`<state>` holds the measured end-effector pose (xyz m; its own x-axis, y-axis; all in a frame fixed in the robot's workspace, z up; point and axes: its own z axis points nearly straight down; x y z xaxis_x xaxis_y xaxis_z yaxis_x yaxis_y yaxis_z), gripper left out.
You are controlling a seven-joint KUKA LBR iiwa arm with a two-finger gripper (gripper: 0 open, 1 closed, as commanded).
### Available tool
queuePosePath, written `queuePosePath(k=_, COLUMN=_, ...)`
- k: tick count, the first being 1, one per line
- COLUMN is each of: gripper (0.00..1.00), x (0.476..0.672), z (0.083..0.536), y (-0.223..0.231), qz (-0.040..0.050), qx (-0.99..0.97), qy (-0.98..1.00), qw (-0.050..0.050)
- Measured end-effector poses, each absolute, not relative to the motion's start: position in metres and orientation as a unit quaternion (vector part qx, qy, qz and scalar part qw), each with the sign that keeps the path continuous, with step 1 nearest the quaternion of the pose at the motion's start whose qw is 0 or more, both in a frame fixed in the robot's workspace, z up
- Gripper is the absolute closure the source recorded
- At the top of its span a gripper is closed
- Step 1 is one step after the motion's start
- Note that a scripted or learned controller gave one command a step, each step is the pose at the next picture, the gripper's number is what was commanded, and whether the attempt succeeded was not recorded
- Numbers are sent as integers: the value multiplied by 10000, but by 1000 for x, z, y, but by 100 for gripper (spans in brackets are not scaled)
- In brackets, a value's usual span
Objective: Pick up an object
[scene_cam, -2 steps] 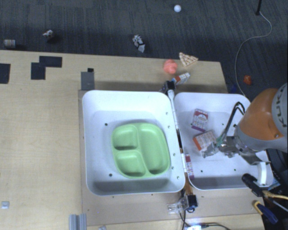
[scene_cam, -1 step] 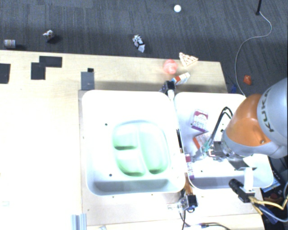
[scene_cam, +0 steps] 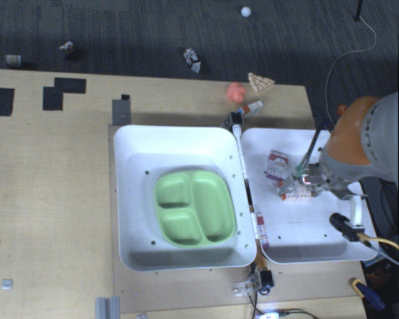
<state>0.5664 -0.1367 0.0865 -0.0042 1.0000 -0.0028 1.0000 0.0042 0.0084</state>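
1. The bench is a pale wood-coloured board with 2 shallow white bins side by side on it, meeting along a central seam.
2. Beyond the bench's far edge lies dark ribbed flooring, with a few small bits of litter and a small white ball on it.
3. Several dark rectangular marks sit on the bench's far left part, and a small grey block stands just behind the left bin.
4. The left bin holds a green divided tray with 3 compartments, lying flat near the bin's middle.
5. The right bin holds a small clear packet with pink print in its far half, and a small flat red-and-white item just nearer, beside the end effector.
6. Behind the bins, on the bench, rest a pink ball, a triangular wedge-shaped piece and a small tube-like object.
7. The arm reaches in from the right, its orange band above the wrist, and the end effector sits low over the right bin's middle, next to the packet and the flat item.
8. I cannot tell how far the end effector is open, nor whether it has hold of anything.
9. Cables trail at the bench's near edge and across the floor at the upper right.
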Motion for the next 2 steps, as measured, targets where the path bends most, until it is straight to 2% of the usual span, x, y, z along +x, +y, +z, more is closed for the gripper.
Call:
queuePosePath(k=1, gripper=100, x=568, z=97, y=-136, qz=31, qx=7037, qy=7105, qw=50)
queuePosePath(k=2, gripper=100, x=574, z=185, y=-48, qz=23, qx=7050, qy=7092, qw=12)
